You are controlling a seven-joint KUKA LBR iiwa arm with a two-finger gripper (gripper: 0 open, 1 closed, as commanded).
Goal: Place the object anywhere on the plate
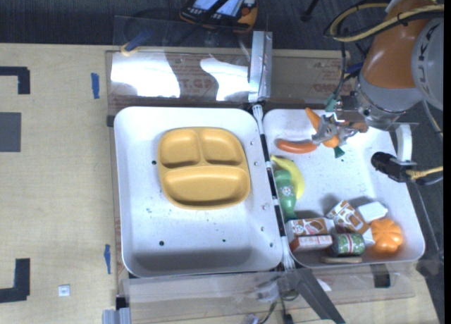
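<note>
Left bin [134,196]: shallow, white, on the wooden surface [56,175]. Contents: one yellow plate [204,166] with three compartments, lying flat in the far half of the bin, nothing on it.

Right bin [412,234]: shallow, white, touching the left bin along a shared edge. Contents, far to near: an orange carrot-shaped piece [312,117] at the far edge; a long orange-red pepper-shaped piece [297,146] lying flat, just left of the gripper; a yellow banana [293,172] against the left wall with a green bottle [286,194] resting on it; a cluster at the near edge of small cartons [344,215], a brown-and-white packet [311,234], a green can [350,245] and an orange pumpkin-shaped piece [386,236].

Arm [398,55]: grey and orange, entering from the far right, over the far part of the right bin.

Gripper [332,131]: low over the right bin, beside the right end of the pepper-shaped piece; small orange and teal bits sit at its tip. Whether it is open, closed or gripping anything cannot be told.
</note>
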